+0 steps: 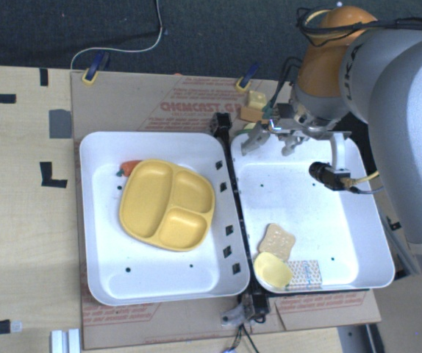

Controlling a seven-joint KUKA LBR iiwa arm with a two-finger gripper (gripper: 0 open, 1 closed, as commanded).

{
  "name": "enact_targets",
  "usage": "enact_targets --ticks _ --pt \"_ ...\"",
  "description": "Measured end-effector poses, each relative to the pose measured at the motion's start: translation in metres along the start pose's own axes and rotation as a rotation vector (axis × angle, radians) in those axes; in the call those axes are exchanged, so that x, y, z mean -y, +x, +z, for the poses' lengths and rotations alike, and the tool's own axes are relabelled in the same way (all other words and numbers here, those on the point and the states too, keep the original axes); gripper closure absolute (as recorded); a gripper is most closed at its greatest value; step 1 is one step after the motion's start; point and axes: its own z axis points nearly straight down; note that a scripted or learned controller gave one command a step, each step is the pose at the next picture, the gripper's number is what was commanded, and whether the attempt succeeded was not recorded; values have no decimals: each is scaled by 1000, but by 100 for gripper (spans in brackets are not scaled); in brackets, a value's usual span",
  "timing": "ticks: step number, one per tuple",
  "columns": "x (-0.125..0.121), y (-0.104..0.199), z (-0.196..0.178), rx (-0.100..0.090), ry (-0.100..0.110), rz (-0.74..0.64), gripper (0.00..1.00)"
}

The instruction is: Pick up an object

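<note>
My gripper (270, 145) hangs over the far left corner of the right bin (347, 219), its two grey fingers (248, 143) spread open with nothing between them. At that bin's near edge lie a beige cracker-like square (277, 239), a pale yellow round piece (272, 271) and a speckled flat packet (306, 273), well away from the gripper. In the left bin (101, 263) a yellow divided plate (167, 204) rests, and an orange object (129, 168) peeks out from under its far left rim.
The black divider (229, 197) between the bins runs just left of the gripper. The arm's grey body (395, 101) covers the right bin's far right side. A black cable fitting (327, 175) hangs over the right bin. Clamps hold the cardboard base at the back.
</note>
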Motion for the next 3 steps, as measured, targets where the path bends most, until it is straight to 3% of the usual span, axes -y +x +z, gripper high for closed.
enact_targets --ticks 1,2,3 --pt "4 -39 113 3 12 7 0" --pt "-22 -36 108 2 17 2 0" --pt "24 -36 107 1 14 5 0"
